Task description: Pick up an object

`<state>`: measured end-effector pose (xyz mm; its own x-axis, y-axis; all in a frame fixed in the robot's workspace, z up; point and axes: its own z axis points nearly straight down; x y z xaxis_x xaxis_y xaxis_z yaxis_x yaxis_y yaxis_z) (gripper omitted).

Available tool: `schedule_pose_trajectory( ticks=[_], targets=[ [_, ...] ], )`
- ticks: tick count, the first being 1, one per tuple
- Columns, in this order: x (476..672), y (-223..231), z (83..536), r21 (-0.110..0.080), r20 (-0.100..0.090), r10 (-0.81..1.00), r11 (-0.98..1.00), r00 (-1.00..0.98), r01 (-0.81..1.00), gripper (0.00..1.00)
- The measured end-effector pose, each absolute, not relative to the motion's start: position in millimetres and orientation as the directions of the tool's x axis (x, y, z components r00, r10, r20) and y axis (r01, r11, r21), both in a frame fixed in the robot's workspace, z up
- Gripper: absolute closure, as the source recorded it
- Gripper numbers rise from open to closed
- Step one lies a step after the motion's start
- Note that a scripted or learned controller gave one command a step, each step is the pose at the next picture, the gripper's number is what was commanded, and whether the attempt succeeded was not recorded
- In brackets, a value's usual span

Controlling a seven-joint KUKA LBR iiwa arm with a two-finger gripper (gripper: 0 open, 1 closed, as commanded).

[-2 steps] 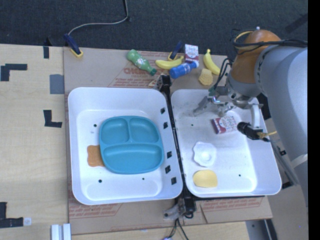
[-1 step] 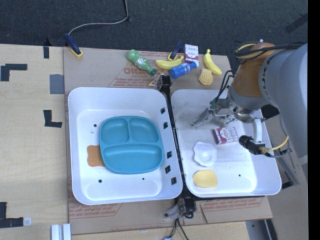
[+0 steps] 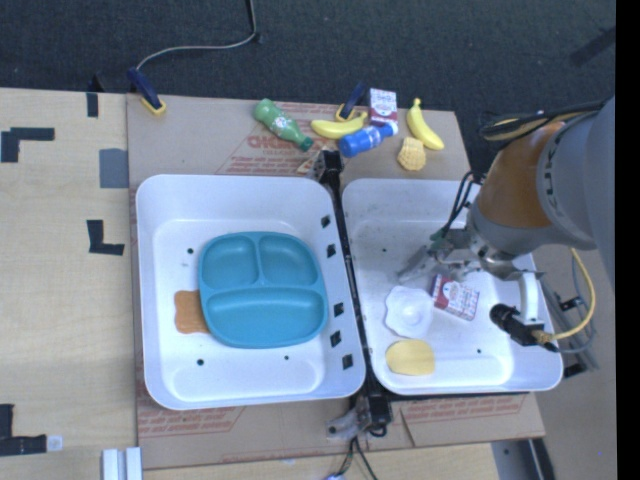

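Right bin [image 3: 520, 373], near edge: one pale yellow rounded piece [image 3: 410, 357]; just behind it, one white cup-like item [image 3: 408, 310]; beside that to the right, one small red-and-white carton [image 3: 456, 297], lying flat on the bin floor. Gripper [image 3: 440, 260]: poised low over the right bin, just above the carton and the white item; its thin grey fingers [image 3: 413, 264] splay toward the bin's middle, but whether they are parted or closed cannot be told, and nothing is seen between them. Arm [image 3: 545, 183]: grey with orange band, entering from the right. Left bin [image 3: 160, 298]: one blue divided plate [image 3: 263, 289], centred; one orange flat piece [image 3: 188, 312] touching the plate's left edge, partly tucked under it. Cardboard behind the bins, far side: green bottle [image 3: 281, 125], yellow banana [image 3: 337, 126], blue bottle [image 3: 364, 140], small red-and-white box [image 3: 383, 104], second banana [image 3: 424, 126], yellow ridged piece [image 3: 411, 154]
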<state>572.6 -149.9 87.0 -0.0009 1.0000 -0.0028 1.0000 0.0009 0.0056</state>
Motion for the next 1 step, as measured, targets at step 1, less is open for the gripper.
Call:
schedule_pose_trajectory(
  ticks=[1],
  targets=[
    [540.2,-158.2,87.1,0.008,-0.003,1.0,0.001,-0.001,1.0,0.0]
  ],
)
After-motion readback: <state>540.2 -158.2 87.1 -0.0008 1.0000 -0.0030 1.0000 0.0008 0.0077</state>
